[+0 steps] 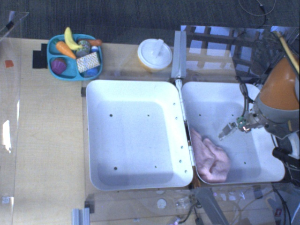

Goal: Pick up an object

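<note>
Here, a grasp of the pink cloth [210,156] could easily miss.
The cloth lies crumpled low and left of the gripper [228,130], against the right bin's [269,172] left wall; the gripper hangs above the floor, nothing in it, its opening unclear; descending here would close on bare floor.

Two shallow white plastic bins: left bin [93,139], right bin [267,168]. One crumpled pink cloth [211,158] in right bin. One grey arm with orange band [280,93], one two-finger gripper [228,131]. One blue sectioned plastic tray [50,57] on bench, holding toy food: one yellow banana [70,39], one orange carrot [64,49], one purple rounded piece [58,65]; other tray pieces too small to count surely. One round white lidded container on yellow base [155,54].
</note>
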Motion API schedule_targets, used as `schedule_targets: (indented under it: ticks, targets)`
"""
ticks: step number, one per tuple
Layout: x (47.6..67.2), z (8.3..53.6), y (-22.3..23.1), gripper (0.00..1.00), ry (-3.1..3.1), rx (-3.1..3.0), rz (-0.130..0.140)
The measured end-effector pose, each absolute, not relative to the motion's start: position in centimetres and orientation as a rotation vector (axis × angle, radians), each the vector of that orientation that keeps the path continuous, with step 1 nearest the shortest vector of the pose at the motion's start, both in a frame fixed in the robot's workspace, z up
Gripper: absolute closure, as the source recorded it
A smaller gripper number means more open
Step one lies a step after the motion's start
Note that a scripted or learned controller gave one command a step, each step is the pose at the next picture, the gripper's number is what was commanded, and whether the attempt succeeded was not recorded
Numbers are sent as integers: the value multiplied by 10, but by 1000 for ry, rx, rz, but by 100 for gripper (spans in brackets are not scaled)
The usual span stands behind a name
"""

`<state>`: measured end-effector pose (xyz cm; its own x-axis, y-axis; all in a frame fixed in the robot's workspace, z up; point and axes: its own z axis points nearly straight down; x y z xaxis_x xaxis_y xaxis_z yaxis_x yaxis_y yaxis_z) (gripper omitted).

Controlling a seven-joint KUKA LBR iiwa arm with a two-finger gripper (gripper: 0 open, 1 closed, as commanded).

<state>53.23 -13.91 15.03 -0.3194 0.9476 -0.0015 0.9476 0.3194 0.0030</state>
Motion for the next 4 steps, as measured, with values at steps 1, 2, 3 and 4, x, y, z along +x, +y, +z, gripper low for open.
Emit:
schedule_targets:
  ticks: [1, 2, 3, 4]
  targets:
    - [506, 92, -97, 0, 2483, 1896, 13]
    - [524, 91, -99, 0, 2403, 2005, 14]
    - [589, 91, -111, 0, 2167, 2257, 15]
    - [564, 146, -111, 0, 2205, 2233, 3]
